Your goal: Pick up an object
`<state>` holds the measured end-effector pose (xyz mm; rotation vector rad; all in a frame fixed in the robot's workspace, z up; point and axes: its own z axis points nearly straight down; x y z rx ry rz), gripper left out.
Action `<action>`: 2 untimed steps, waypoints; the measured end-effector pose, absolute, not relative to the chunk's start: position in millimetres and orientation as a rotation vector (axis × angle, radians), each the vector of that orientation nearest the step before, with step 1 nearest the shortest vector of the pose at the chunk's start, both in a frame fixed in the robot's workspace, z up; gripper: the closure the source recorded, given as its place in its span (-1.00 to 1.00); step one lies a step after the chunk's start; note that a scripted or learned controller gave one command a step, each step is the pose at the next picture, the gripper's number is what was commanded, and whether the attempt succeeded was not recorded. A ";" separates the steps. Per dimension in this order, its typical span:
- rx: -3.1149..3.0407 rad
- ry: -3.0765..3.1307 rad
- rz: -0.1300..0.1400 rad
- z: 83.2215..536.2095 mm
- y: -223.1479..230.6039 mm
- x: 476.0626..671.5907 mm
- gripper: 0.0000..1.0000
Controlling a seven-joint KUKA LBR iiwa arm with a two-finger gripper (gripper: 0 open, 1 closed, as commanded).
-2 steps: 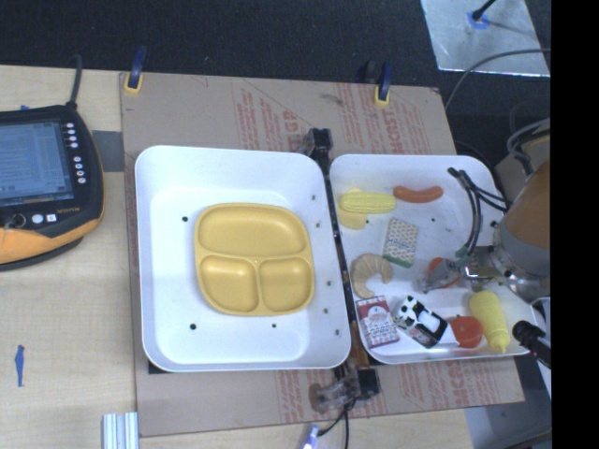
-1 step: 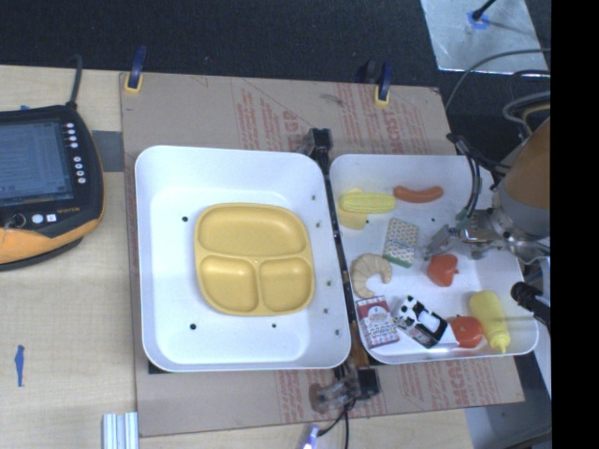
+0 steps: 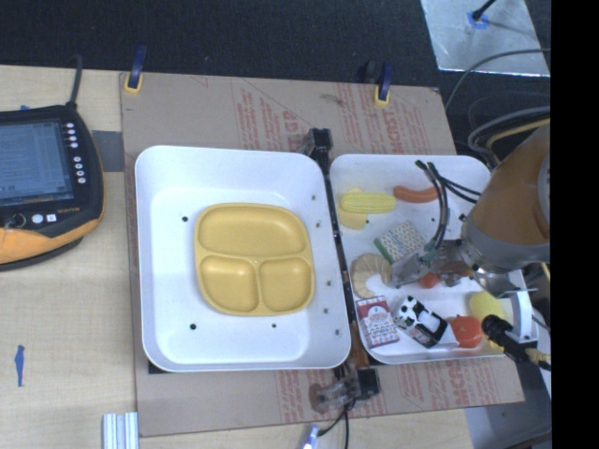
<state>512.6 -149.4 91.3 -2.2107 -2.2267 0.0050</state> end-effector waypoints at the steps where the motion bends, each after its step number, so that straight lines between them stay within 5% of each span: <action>1: -2.205 -2.232 0.009 101.7 -150.6 512.5 1.00; 2: -2.205 -2.232 0.009 101.6 -150.6 512.5 -1.00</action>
